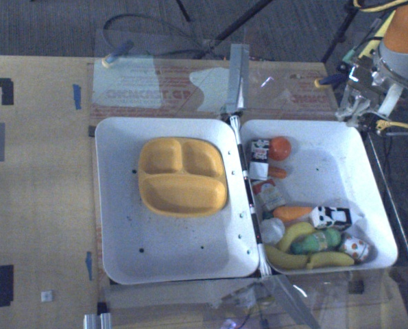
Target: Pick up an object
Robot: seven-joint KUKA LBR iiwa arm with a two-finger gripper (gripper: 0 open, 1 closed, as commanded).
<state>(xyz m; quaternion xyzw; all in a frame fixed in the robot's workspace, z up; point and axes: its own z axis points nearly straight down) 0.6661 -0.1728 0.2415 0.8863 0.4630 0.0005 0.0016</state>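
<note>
Task looks barely begun: nothing is lifted yet, as far as the view shows. The gripper [358,108] sits at the top right, over the far right corner of the right bin [327,166], w/ the orange-banded arm just above it. Can't tell its opening from this angle; nothing is seen caught in it.

Candidates all lie in the right bin, mostly along its left wall and near edge: a tomato [280,148] beside a small black-and-white carton [260,151], a small carrot [277,173], a larger carrot [293,213], a cow-patterned carton [330,217], 2 bananas [306,258] w/ a green bottle [318,241] lying across them. The bin's middle and far right are bare. The left bin [114,204] has 1 yellow divided tray [182,176] near its centre.

Left to do, by my read: pick a target, travel toward the clutter, descend, close, lift. Gripper is well apart from every item, so approx. the whole job remains.
</note>
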